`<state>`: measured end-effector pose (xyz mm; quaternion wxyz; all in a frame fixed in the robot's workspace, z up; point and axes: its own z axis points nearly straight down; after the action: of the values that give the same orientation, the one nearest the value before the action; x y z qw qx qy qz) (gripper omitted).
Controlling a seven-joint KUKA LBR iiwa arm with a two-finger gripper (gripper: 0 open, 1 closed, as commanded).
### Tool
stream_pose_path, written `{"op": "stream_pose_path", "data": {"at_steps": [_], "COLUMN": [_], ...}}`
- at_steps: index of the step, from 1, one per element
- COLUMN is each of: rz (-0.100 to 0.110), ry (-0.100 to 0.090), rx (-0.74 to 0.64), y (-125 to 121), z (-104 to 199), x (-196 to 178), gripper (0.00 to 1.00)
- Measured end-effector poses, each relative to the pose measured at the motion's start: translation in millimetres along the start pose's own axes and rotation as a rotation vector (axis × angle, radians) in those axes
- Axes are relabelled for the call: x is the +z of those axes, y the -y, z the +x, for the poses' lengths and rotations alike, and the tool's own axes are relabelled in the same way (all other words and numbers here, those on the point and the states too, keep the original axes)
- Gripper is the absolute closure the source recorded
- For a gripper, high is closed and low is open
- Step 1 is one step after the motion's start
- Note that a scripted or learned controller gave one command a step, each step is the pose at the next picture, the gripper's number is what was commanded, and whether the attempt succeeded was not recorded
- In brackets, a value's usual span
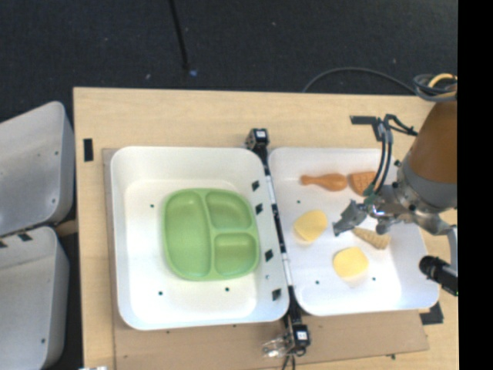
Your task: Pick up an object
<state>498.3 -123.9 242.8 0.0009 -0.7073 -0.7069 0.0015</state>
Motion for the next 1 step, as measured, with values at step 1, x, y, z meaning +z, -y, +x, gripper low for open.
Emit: {"op": "stream_pose_path", "data": {"at_steps": [1], "rz": [0.0], "ry": [-0.001], "rx": [0.0], "y": [-4.1], "z": [-3.9], "x": [61.9], "gripper": [0.0]}}
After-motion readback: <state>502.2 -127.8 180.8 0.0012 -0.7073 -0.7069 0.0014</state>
